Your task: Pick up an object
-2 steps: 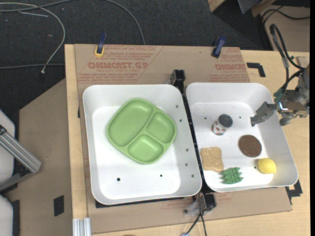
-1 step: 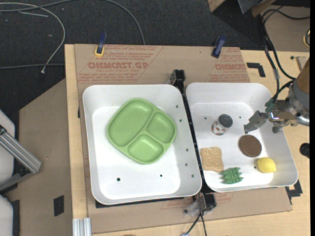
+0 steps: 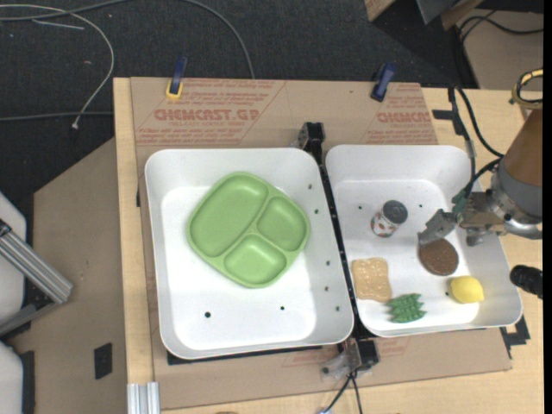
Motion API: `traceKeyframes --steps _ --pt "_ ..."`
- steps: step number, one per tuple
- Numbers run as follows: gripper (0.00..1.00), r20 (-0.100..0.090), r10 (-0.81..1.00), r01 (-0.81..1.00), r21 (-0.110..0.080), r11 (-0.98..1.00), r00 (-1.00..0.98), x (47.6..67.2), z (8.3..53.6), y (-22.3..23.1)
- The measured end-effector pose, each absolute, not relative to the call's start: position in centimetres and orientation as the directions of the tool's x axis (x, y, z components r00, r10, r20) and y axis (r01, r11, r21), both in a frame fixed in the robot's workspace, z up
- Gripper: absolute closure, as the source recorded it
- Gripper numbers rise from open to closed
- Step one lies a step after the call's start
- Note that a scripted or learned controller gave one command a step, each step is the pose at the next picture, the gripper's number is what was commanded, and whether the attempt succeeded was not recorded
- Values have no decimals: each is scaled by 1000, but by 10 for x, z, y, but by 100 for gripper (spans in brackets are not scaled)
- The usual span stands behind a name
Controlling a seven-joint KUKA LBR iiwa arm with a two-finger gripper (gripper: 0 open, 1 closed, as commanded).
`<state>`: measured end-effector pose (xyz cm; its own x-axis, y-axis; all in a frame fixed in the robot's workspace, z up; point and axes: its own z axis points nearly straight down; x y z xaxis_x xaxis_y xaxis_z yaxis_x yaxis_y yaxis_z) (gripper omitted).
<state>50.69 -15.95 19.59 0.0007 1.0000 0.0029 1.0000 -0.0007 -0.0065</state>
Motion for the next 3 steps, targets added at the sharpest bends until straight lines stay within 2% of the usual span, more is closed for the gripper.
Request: traceKeyframes --steps 1,2,3 --pt "0 3 1000 1000 -7 -1 1 507 133 -163" --pt "100 1 1000 1000 1 -1 1 508 148 -163" --pt "100 -2 1000 1000 6 0 0 500 204 -167"
